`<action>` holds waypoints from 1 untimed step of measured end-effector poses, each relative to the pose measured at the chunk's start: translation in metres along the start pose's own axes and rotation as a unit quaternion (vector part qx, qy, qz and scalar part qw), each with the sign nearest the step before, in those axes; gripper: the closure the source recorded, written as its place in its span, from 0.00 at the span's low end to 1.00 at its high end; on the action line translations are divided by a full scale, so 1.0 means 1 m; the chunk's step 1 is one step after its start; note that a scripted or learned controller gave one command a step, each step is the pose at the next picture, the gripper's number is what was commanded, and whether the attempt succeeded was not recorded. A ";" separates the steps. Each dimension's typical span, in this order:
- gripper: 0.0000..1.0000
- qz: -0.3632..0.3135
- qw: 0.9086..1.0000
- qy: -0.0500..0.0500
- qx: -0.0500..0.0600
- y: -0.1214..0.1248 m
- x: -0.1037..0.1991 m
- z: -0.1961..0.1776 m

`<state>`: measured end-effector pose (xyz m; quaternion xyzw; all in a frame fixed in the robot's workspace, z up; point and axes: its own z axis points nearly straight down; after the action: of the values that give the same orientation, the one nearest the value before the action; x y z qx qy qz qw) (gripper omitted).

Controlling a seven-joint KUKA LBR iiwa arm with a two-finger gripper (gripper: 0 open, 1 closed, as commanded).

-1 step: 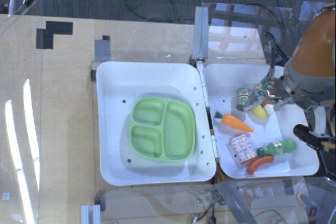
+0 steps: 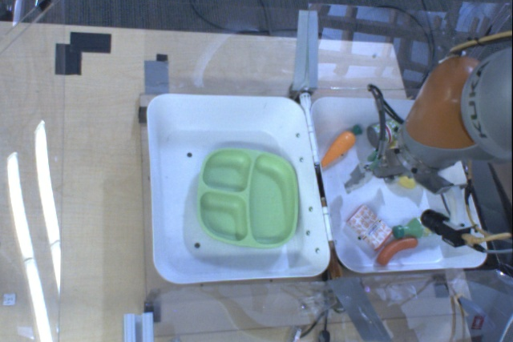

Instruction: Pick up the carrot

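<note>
Currently the carrot point(image 2: 340, 148) lies in the right bin point(image 2: 349, 259), upper-left part, close to the divider between the bins, tilted with its green top toward the upper right. Nothing is touching it.

The end effector point(image 2: 383, 166) sits low in the same bin, just right of the carrot, apart from it. It's dark and cluttered with cabling, so I cannot tell its opening from this angle, and I see nothing clearly in its grip. The arm point(image 2: 449, 104), orange band showing, comes in from the right and covers the bin's right side.

Other contents of the right bin: a small patterned box point(image 2: 368, 225) near the lower middle, a red sausage-shaped item point(image 2: 396, 251) at the lower edge with a green piece point(image 2: 407, 230) just above it, a small yellow item point(image 2: 407, 182) beside the end effector.

The left bin point(image 2: 164, 172) holds a green divided plate point(image 2: 248, 198), three compartments, lying flat near the middle. Both bins sit on the wooden worktop point(image 2: 72, 188).
</note>
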<state>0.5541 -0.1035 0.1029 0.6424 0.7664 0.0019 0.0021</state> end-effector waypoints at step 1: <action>0.00 -0.026 1.000 0.000 -0.001 0.052 -0.082 0.015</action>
<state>0.6194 -0.1748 0.0880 0.6220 0.7830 0.0028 0.0027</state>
